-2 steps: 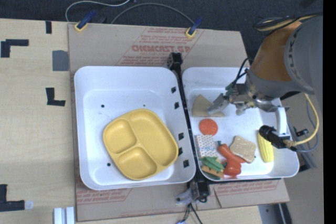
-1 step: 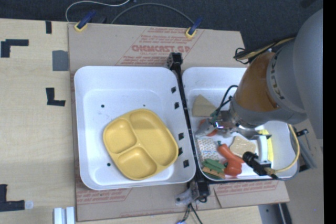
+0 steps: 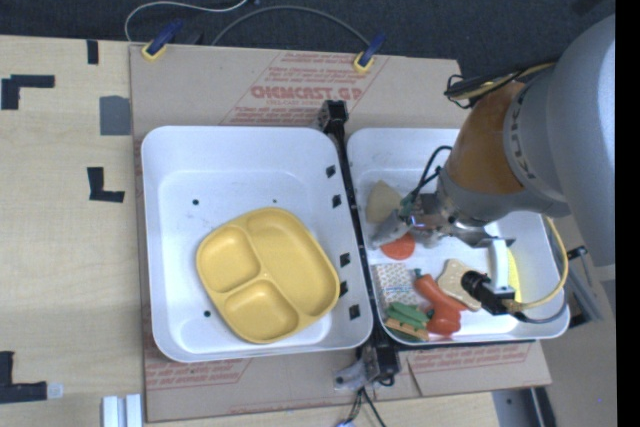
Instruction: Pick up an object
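Pick one target before closing. Nearest the jaws: a tan lump [image 3: 381, 202] and a red disc [image 3: 400, 247], both in the right bin [image 3: 395, 155], close to the wall shared with the left bin [image 3: 180, 195]. Jaws' spread: cannot tell, tucked under the arm [image 3: 495, 165], low over the right bin's middle. Come straight down, centred over a single piece, clear of the wall, and close only with that piece squarely between. Probably wise to favour the tan lump, a little apart from the pile; the disc, flat and thin, likely to slip. Steer away from the near corner, crowded with a carrot [image 3: 432, 292], green beans [image 3: 404, 316], a red pepper [image 3: 446, 321], a checked cracker [image 3: 392, 277] and a pale bread slice [image 3: 458, 278], touching or overlapping, apt to drag neighbours along. In the left bin: a yellow plate [image 3: 265, 270] with three wells, lying flat towards the shared wall; broad, likely graspable at the rim alone. Both bins side by side on the surface [image 3: 60, 265].
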You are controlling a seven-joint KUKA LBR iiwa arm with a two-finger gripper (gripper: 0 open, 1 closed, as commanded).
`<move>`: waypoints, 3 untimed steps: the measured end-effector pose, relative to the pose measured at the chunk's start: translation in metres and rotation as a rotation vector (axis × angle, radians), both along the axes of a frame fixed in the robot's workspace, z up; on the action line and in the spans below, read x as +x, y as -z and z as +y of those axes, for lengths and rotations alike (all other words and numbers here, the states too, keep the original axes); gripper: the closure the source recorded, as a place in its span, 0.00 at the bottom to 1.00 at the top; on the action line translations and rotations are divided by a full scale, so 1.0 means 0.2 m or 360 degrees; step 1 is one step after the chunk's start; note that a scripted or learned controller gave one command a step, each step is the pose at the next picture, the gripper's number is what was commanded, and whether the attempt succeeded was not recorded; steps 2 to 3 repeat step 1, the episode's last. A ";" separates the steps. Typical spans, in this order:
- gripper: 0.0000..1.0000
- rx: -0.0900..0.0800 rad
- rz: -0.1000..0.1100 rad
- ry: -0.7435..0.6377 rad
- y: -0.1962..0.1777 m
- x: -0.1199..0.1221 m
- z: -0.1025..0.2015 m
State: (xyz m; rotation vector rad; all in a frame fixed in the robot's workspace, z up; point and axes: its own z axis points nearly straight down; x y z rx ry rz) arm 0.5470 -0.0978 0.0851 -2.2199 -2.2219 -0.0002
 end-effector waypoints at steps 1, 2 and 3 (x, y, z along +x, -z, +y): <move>1.00 -0.0001 -0.0003 0.0001 -0.05 0.00 0.00; 1.00 -0.0001 -0.0003 0.0001 -0.05 0.00 0.00; 1.00 -0.0001 -0.0003 0.0001 -0.05 0.00 0.00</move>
